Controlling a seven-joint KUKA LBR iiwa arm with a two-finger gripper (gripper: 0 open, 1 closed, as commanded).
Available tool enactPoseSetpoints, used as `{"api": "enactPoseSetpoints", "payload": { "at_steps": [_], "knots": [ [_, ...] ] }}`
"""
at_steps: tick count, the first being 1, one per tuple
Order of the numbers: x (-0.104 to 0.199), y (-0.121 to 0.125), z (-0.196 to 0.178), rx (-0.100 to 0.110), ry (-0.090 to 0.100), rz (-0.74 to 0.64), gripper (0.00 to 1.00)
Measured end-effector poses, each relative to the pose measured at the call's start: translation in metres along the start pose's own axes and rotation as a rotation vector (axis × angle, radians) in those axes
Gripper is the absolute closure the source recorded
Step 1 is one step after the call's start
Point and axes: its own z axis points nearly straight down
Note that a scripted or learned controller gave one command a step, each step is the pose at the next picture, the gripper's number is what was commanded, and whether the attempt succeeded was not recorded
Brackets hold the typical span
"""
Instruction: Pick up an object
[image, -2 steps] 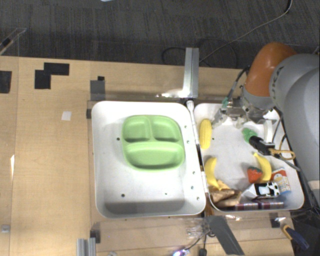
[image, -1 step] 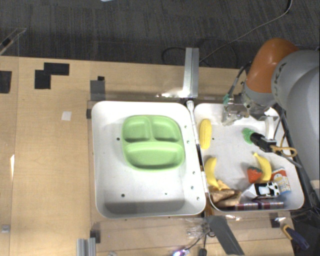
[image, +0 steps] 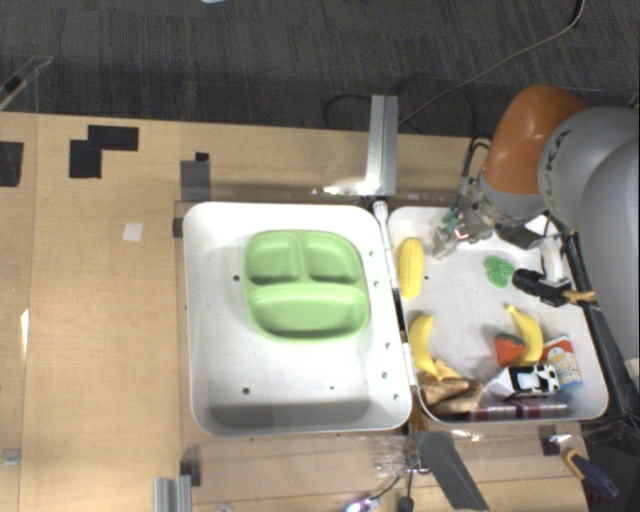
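My gripper (image: 452, 232) hangs low over the far left corner of the right bin (image: 455, 300), just right of a yellow corn cob (image: 410, 265). I see nothing held in it. Further right in the bin lies a small green toy (image: 499, 270). Toward the front are a banana (image: 422, 340) by the left wall, a second banana (image: 528, 330), a red piece (image: 510, 350) and a small labelled can (image: 562, 364).
The left bin (image: 215, 380) holds a green divided plate (image: 305, 280). Along the right bin's front wall lie a brown item (image: 450, 392), a black-and-white item (image: 530, 378) and a dark pen-like stick (image: 515, 410). The arm's grey body (image: 600, 170) covers the bin's far right corner.
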Motion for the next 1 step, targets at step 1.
{"api": "enactPoseSetpoints", "payload": {
  "at_steps": [1],
  "knots": [
    [0.0005, 0.0033, -0.0136, -0.009, -0.003, -0.002, 1.0]
  ]
}}
